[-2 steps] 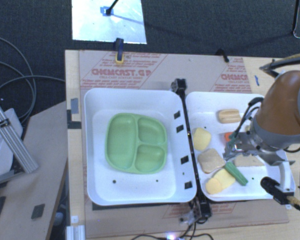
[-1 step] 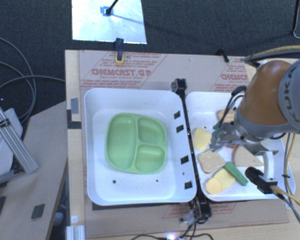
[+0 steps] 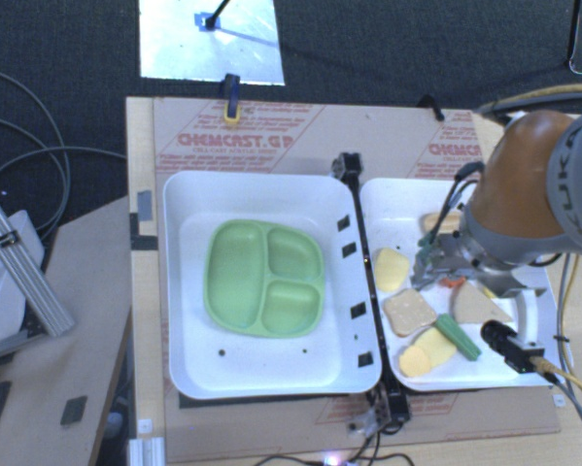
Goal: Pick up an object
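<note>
Pincer (image 3: pixel 428 265) is low in the right bin (image 3: pixel 397 197) among toy food; its state cannot be told. Recommend a centred, vertical descent on the tan bread slice (image 3: pixel 408 311), clear of the yellow piece (image 3: pixel 392 269).

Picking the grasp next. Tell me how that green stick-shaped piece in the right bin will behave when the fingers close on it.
The green stick looks like stiff moulded plastic, so probably rigid and light. It is long and narrow, so it may pivot if gripped off-centre. It lies tilted across the yellow piece, touching it, so a nudge would likely slide both.
</note>
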Available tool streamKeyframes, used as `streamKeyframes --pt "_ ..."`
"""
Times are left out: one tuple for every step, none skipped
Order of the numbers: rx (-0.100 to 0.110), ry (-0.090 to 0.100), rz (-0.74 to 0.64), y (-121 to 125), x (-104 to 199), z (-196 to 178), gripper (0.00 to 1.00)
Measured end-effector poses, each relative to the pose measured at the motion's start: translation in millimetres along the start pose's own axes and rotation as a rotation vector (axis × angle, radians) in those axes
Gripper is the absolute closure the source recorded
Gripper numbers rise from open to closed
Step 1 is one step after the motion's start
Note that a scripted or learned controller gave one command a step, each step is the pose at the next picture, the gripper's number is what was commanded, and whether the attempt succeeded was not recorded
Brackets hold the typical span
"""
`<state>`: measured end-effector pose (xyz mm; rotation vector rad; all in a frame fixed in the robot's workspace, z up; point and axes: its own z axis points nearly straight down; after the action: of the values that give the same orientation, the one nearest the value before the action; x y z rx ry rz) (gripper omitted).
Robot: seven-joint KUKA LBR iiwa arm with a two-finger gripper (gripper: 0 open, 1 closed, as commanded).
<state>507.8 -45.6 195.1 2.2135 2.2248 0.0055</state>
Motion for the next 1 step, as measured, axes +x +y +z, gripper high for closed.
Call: streamKeyframes --pt "-0.003 0.0 -0.002 1.2 0.1 -10.6 1.0"
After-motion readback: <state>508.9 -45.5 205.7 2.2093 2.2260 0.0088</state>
